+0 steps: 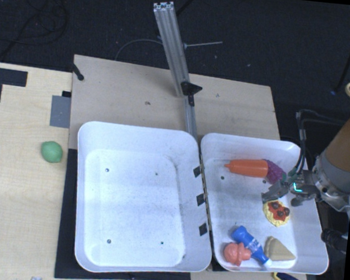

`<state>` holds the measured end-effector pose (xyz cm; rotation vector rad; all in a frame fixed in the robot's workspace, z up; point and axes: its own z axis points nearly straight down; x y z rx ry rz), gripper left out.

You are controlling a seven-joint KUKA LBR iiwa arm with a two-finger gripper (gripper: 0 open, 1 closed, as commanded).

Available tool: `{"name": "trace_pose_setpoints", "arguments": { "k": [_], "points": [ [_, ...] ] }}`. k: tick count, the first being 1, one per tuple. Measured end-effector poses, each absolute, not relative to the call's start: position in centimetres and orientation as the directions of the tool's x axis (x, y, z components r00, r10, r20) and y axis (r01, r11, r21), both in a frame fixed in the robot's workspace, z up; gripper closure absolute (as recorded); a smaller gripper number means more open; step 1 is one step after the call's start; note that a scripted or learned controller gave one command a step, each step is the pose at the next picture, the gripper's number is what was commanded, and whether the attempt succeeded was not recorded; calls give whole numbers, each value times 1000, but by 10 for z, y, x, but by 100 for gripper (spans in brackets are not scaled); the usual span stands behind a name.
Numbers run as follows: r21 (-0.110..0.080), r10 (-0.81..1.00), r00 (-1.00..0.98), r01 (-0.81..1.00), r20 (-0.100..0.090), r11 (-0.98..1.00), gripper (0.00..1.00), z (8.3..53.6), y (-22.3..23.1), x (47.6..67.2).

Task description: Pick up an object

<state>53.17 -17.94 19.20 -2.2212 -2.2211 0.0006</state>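
Your gripper (280,193) hangs in the right bin (238,244) just above the small pizza toy (278,212) (beside the carrot (247,168)), fingers spread and holding nothing, so drop straight down and centre them before you close.

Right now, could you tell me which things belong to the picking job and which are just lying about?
Part of the job:
gripper, over the right bin
orange carrot
small pizza toy
blue bottle
pink toy
tan wedge

Just lying about:
green ball on the bench, left of the bins
left bin
metal rail behind the bins
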Motion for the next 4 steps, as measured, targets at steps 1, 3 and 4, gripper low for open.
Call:
{"name": "trace_pose_setpoints", "arguments": {
  "k": [1, 3, 4],
  "points": [
    [-1, 1000, 0, 1000, 0, 0, 0, 192, -179, 532],
    [-2, 1000, -1, 1000, 1, 1, 0, 98, -178, 529],
    [-1, 1000, 1, 1000, 0, -1, 100, 109, -179, 530]
  ]
}}
